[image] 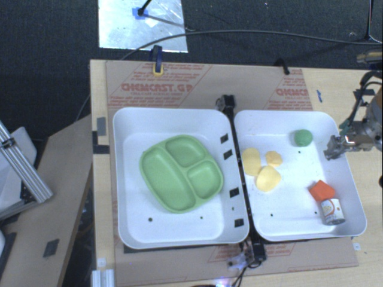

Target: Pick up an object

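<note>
My pincer [333, 148] hangs at the right edge of the right bin [299, 229], just over its rim, about level with the green ball [303, 137] that lies in the bin's upper right part. I cannot tell how my pincer stands, open or closed, for it is small and partly blurred here, and I see nothing held in it.

In the right bin, three pale yellow pieces [262, 168] sit clustered near the left wall, touching or nearly touching one another. The green ball is apart from them, nearer to my pincer. Lower right in the same bin lies a small bottle with an orange cap [327, 202], on its side, with the cap pointing up and left.

The left bin [128, 160] holds a green divided plate [181, 172] with three compartments, lying flat around the middle and turned at a slant.

Both bins rest side by side on a brown board [197, 82] printed with red lettering, on the desk [69, 160]. A silvery sheet [140, 17] lies on the dark floor beyond.
</note>
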`<state>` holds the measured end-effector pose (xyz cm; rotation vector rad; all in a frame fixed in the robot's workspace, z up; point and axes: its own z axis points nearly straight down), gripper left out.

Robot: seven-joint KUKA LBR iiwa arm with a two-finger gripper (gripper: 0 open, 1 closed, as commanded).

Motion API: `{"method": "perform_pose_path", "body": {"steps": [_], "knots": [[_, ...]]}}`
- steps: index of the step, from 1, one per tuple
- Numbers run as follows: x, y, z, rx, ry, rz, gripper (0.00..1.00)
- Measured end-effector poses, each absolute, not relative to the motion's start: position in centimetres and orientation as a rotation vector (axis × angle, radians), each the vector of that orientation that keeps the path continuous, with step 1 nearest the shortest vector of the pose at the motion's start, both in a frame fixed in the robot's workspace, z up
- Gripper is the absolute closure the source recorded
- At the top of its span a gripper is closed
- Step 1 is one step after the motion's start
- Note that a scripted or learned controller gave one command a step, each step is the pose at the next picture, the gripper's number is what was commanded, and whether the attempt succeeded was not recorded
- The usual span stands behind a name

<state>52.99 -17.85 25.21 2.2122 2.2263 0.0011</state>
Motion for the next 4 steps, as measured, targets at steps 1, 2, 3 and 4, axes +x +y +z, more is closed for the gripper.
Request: {"method": "perform_pose_path", "body": {"steps": [1, 2, 3, 4], "knots": [[53.5, -12.5, 23.8, 2.212, 2.236, -0.001, 1.0], [54.9, -7.0, 24.3, 2.211, 2.236, -0.001, 1.0], [55.2, -2.4, 23.6, 2.213, 2.236, -0.003, 1.0], [55.8, 2.5, 22.3, 2.213, 2.236, -0.005, 1.0]]}}
